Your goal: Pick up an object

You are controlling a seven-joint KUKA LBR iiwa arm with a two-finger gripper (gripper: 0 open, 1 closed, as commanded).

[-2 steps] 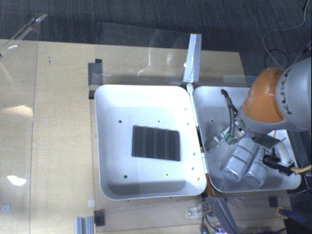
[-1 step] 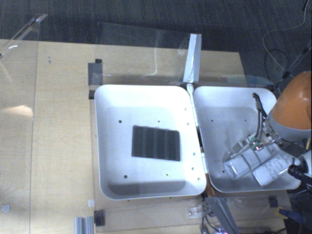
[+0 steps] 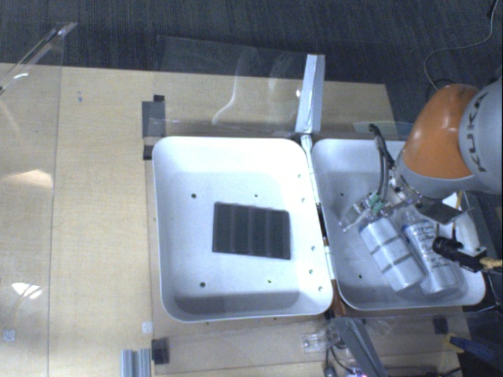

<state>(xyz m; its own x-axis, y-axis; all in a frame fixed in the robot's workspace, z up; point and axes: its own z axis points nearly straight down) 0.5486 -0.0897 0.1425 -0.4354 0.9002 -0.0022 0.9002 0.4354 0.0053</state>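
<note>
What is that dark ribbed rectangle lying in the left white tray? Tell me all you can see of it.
The dark rectangle lies flat on the floor of the left bin, near its middle, with its long side across the view. It looks dark grey to black and matte, with lengthwise ridges or grooves across its top, like a ribbed pad; the material cannot be told. Nothing touches it except the bin floor. The arm is over the right bin, well away from it.

A light wooden desk point(image 3: 86, 234) stands on dark grey carpet point(image 3: 196, 6), with clear plastic sheets point(image 3: 236, 77) shining.
</note>
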